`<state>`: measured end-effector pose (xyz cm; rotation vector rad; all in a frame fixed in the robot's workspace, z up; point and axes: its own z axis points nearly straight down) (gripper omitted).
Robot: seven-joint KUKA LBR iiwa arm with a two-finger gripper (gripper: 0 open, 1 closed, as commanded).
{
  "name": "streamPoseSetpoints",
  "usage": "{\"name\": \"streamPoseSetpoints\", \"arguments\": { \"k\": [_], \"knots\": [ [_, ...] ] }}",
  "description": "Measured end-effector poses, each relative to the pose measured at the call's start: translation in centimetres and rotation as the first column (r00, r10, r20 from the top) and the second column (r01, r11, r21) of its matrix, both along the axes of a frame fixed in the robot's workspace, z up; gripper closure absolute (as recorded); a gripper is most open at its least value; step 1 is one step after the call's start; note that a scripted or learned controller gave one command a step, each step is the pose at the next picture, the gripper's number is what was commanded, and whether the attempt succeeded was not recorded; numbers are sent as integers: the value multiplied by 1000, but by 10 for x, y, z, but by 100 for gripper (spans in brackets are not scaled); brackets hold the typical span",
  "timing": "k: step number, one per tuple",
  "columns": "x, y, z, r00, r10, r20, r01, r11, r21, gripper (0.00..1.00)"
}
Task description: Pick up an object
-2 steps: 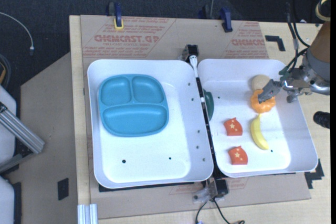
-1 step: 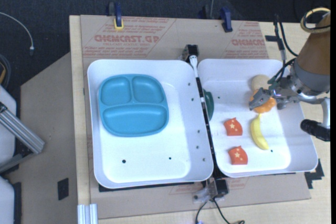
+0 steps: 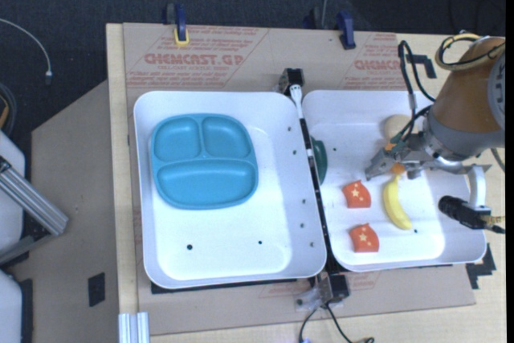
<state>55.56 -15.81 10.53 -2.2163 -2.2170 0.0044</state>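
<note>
Biggest thing first: your two white bins sit side by side, left bin [image 3: 225, 253] carrying a blue divided plate [image 3: 205, 161]. The arm [image 3: 470, 104] reaches over the right bin [image 3: 353, 112], and the gripper [image 3: 395, 165] hangs low just above the top end of the banana [image 3: 396, 203]. Honestly can't tell if the pincer is spread or pinched together. Two red blocks, [image 3: 357, 194] and [image 3: 364, 238], lie left of the banana, apart from it, and a dark green thing [image 3: 320, 159] leans at the bin's left wall.
</note>
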Motion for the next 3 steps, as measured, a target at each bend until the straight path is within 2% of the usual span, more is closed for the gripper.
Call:
{"name": "streamPoseSetpoints", "arguments": {
  "k": [1,3],
  "knots": [
    [2,-1,14,1000,-1,8,1,1000,-4,100],
    [2,-1,132,1000,1,15,-1,1000,-6,100]
  ]
}}
